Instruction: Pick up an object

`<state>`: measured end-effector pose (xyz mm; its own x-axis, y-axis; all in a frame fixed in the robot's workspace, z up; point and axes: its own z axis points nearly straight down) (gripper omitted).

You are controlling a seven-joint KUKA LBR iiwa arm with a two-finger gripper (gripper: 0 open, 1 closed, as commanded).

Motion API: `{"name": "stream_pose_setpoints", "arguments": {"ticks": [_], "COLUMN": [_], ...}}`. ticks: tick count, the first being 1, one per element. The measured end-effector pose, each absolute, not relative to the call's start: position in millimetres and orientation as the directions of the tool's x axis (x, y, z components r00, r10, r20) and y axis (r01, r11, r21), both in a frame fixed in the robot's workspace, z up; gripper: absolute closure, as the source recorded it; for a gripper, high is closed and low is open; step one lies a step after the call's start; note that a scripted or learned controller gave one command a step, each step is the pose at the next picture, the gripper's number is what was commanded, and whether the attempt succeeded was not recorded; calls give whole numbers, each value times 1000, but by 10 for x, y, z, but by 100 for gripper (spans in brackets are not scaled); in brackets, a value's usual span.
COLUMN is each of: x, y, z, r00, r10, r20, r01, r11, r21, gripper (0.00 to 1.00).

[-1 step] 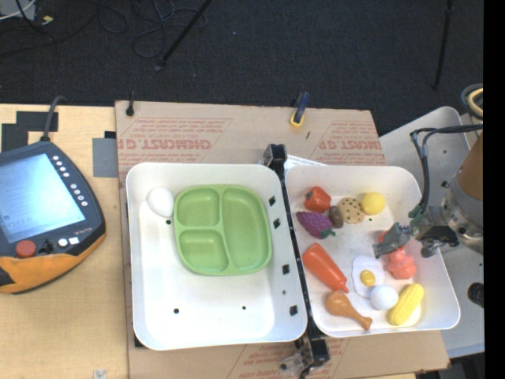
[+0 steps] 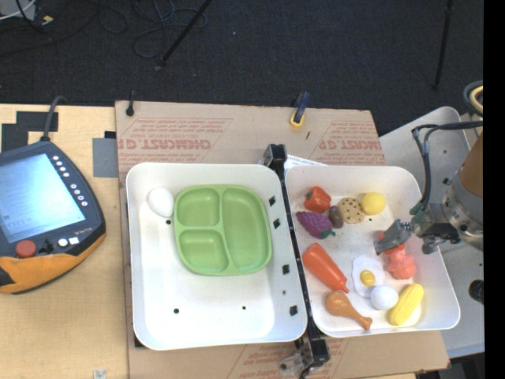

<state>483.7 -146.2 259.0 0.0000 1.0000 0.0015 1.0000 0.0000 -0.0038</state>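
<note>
the tool (image 2: 404, 239) sits low over the right bin (image 2: 430, 184), at about four o'clock of that bin's middle, right above a pinkish-red toy (image 2: 401, 264); whether it is released or clenched i cannot tell, and nothing is plainly seen in its grip.

going near to far: at the near edge lie a toy drumstick (image 2: 348, 307) at seven o'clock and a yellow corn cob (image 2: 406, 304) at five o'clock, with a white egg (image 2: 383, 297) touching a fried egg (image 2: 365, 275) between them. the pinkish-red toy is the likeliest target, just beside the fried egg. an orange carrot (image 2: 324, 266) lies at nine o'clock. farther on are purple grapes (image 2: 315, 223), a cookie (image 2: 349, 210), a red pepper-like toy (image 2: 317, 199) and a yellow lemon (image 2: 373, 203) near twelve o'clock.

to do the step well, i judge the tool should centre on the pinkish-red toy, come straight down, and close only once it straddles the piece, keeping off the fried egg and the corn cob.

the left bin (image 2: 150, 290) holds a green divided plate (image 2: 221, 230) and a white ball (image 2: 160, 202) at ten o'clock.
</note>
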Motion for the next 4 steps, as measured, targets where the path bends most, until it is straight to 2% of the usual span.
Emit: {"name": "stream_pose_setpoints", "arguments": {"ticks": [2, 3, 4], "x": [4874, 4880, 4893], "y": [-1483, -1472, -1508], "z": [1326, 863, 1010], "r00": [-1, -1, 9], "r10": [1000, 1000, 1000], "r20": [4, -1, -3], "r01": [1000, 1000, 1000], "r11": [1, 1, -9], "r21": [-10, -1, 4], "gripper": [0, 0, 100]}}
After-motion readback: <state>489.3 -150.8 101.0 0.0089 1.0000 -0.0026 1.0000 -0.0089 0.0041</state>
